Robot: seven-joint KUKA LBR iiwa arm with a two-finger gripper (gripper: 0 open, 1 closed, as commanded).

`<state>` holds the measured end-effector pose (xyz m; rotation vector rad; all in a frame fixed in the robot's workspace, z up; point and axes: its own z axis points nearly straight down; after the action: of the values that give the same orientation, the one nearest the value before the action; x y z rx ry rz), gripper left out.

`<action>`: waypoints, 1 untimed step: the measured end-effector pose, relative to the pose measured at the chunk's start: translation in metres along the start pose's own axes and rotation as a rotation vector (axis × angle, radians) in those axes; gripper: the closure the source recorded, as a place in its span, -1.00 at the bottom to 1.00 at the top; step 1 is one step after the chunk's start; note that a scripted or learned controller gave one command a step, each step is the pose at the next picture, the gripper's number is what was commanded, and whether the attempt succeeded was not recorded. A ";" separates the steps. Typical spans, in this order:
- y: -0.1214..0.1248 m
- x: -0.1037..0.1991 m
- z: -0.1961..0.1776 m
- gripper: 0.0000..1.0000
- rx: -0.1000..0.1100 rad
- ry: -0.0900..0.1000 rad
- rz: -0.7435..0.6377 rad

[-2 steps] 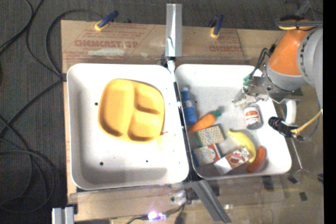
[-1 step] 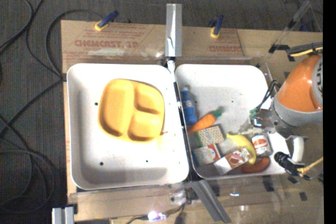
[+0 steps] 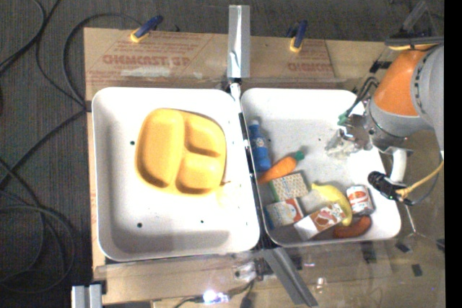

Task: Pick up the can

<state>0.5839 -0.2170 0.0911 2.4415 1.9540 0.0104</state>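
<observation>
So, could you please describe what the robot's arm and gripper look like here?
The arm is grey with a rounded orange band above the wrist. Below the band sits a grey wrist section, and the gripper is small, pale and metallic. A yellow cable and a black fitting hang beside the arm.

1. Even, fairly bright overhead light covers the bench; the two white bins, the left bin (image 3: 108, 177) and the right bin (image 3: 303, 108), read almost blown out.
2. The dark carpet (image 3: 43, 25) around the bench stays dim and grainy.
3. Shadows are soft and short, hugging the yellow tray (image 3: 182, 151).
4. A small glare spot (image 3: 211, 296) shines at the bottom edge.
5. Detail is slightly soft throughout; small labels are unreadable.
</observation>
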 end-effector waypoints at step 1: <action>0.000 0.013 0.000 -1.00 0.007 0.018 -0.014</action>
<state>0.5872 -0.2039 0.0915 2.4405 1.9809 0.0257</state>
